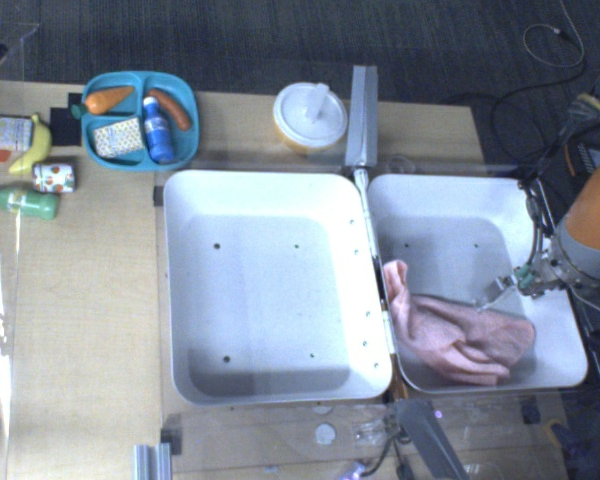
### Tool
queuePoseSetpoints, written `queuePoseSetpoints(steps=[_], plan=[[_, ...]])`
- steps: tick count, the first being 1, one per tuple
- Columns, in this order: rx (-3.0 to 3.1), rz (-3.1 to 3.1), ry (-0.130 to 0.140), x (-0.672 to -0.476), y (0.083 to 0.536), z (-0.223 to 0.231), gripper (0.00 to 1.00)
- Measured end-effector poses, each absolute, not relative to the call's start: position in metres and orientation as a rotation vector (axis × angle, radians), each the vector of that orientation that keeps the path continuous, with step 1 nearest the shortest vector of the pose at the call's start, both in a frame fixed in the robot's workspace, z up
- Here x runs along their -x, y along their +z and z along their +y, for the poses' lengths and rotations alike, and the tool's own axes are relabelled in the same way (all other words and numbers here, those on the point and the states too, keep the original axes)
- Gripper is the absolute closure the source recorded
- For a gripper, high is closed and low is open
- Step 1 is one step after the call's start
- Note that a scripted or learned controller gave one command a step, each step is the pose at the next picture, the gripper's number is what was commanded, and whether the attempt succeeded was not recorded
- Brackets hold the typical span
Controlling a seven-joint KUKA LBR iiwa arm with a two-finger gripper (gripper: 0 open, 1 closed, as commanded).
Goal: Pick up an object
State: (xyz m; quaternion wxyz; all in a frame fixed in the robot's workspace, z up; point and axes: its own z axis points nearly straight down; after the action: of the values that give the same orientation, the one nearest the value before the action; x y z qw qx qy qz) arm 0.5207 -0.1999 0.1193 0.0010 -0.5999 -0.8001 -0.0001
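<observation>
Item: crumpled pink cloth (pixel 458 334), lying in the lower part of the right-hand shallow white bin (pixel 450 208), lower right of frame. Tool (pixel 498 290): just above the cloth's right end; its opening cannot be told. Status: judged not yet lifted; grasp and raise remain.

This looks like a robotics lab rather than a home. A pale wooden tabletop (pixel 90 298) carries two shallow white bins (pixel 270 388) set side by side, with a metal divider post (pixel 361 118) at their join. Dark carpet (pixel 280 18) lies beyond, with loose cables (pixel 550 38) trailing over it. The grey arm with an orange band (pixel 592 213) reaches in from the right. Toy props sit at the left: a blue sectioned tray (pixel 185 98) of play food, a banana (pixel 35 145), a small can (pixel 54 177).
</observation>
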Motion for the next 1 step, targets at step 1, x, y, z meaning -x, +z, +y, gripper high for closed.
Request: queuePoseSetpoints(steps=[1], plan=[[1.795,-2.600,-0.013,-0.4935,0.0905,-0.1063,0.00]])
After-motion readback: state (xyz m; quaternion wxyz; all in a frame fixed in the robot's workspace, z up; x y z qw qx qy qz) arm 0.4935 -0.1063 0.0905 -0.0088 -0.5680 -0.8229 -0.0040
